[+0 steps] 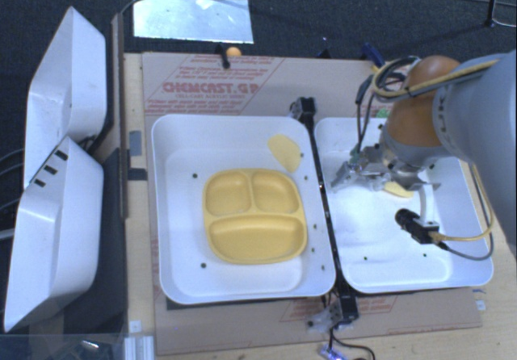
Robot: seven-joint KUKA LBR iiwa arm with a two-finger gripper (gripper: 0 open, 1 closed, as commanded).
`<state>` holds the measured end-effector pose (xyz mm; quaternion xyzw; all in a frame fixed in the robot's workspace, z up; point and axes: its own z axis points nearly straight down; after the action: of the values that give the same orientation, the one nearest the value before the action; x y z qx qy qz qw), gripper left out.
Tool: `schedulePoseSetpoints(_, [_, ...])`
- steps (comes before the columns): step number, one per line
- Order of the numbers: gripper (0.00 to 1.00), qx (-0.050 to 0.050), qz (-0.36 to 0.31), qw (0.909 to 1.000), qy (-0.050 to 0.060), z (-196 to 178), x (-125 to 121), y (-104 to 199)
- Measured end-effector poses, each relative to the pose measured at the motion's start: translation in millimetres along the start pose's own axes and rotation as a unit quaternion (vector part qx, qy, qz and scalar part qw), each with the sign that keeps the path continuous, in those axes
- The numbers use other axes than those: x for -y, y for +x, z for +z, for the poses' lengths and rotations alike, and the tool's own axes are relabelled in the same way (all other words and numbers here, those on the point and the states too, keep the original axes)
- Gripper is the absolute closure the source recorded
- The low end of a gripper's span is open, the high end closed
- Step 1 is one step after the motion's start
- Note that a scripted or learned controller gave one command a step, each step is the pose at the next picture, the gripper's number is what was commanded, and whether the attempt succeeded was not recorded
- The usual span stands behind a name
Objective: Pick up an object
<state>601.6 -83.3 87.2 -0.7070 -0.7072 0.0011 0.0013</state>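
Overhead | board (pixel 212 84) reads CHEMCAST GP (red print) | tool (pixel 367 170) in right bin (pixel 404 265), grip state unreadable

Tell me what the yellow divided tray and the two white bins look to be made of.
Yellow divided tray: probably moulded plastic with a matte to satin finish, judging by its rounded compartment walls, even colour and soft highlights. Left bin and right bin: likely thin formed plastic, smooth and slightly glossy, with rounded corners and a rolled rim; coated metal cannot be ruled out from the look alone.
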Motion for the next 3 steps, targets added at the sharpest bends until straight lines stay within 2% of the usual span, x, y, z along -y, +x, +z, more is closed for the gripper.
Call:
schedulePoseSetpoints(1, [1.0, 0.0, 0.0, 1.0, -0.003, -13.3, -1.6, -0.4])
schedulePoseSetpoints(2, [1.0, 0.0, 0.0, 1.0, -0.004, -58.2, -2.2, -7.4])
schedulePoseSetpoints(3, [1.0, 0.0, 0.0, 1.0, -0.004, -119.5, 1.8, -4.5])
